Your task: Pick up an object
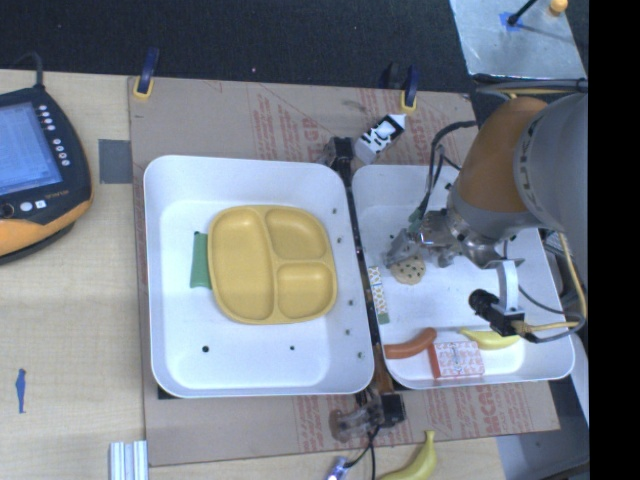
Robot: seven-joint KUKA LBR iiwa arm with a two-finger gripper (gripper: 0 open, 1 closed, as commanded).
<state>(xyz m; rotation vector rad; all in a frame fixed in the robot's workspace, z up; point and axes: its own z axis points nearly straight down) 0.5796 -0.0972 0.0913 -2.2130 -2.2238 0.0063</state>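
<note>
My bench [70,308] is light wood, camera looking down at a slant. Brown cardboard sheet [250,118] with faded red print covers the middle, held at its far edge by a blue-and-yellow clamp [146,74] on the left and another clamp [409,89] further right. Grey tape patch [115,160] sits on the wood just left of the cardboard. Control tablet [35,173], orange casing, screen lit, rests at the bench's left edge. Dark floor [250,18] beyond the bench; pale mat [515,23] top right. Light even, no hard shadows
</note>
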